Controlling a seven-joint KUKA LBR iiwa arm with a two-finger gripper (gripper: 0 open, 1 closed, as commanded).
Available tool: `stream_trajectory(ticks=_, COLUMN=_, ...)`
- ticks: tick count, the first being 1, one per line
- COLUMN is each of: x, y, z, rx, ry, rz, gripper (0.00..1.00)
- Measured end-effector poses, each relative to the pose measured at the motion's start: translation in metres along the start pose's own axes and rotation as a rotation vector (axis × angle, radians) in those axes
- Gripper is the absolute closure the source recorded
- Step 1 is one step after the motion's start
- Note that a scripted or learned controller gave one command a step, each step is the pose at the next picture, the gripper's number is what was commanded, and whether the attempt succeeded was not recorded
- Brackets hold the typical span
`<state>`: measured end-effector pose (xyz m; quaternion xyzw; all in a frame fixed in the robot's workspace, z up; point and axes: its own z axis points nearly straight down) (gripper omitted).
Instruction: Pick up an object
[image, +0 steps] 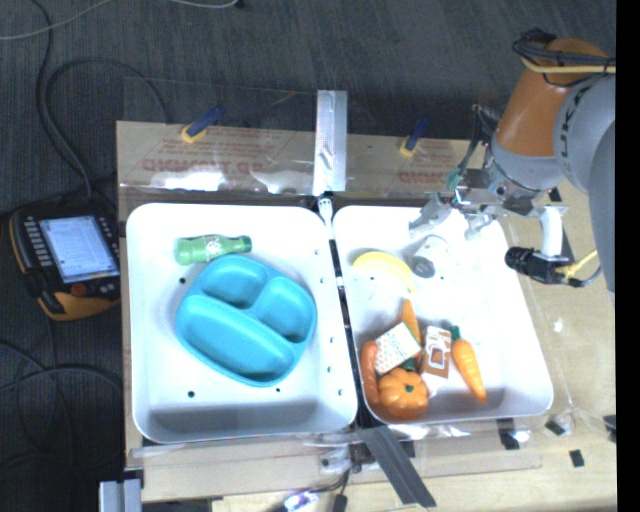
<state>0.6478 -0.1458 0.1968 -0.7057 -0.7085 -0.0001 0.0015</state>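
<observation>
Hovering gripper (428, 243) above right bin's (520, 300) far corner, beside yellow piece (380, 266)

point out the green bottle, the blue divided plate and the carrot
green bottle (212, 247), camera view, middle of its body
blue divided plate (246, 317), camera view, ridge between its compartments
carrot (468, 367), camera view, middle of the orange root

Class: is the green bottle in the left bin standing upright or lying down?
Lying down: the green bottle lies on its side beside the blue tray.
</observation>
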Motion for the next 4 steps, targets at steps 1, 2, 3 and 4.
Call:
stream_trajectory(ticks=1, x=0.003, y=-0.053, z=0.104, rx=-0.002, ry=-0.001, rz=-0.198, gripper=0.00)
stream_trajectory(ticks=2, x=0.005, y=-0.052, z=0.095, rx=-0.004, ry=0.003, rz=-0.199, gripper=1.00)
stream_trajectory(ticks=3, x=-0.005, y=-0.110, z=0.104, rx=-0.024, ry=-0.001, rz=0.094, gripper=1.00)
stream_trajectory(ticks=4, x=0.074, y=-0.099, z=-0.021, rx=0.000, ry=-0.003, rz=0.123, gripper=1.00)
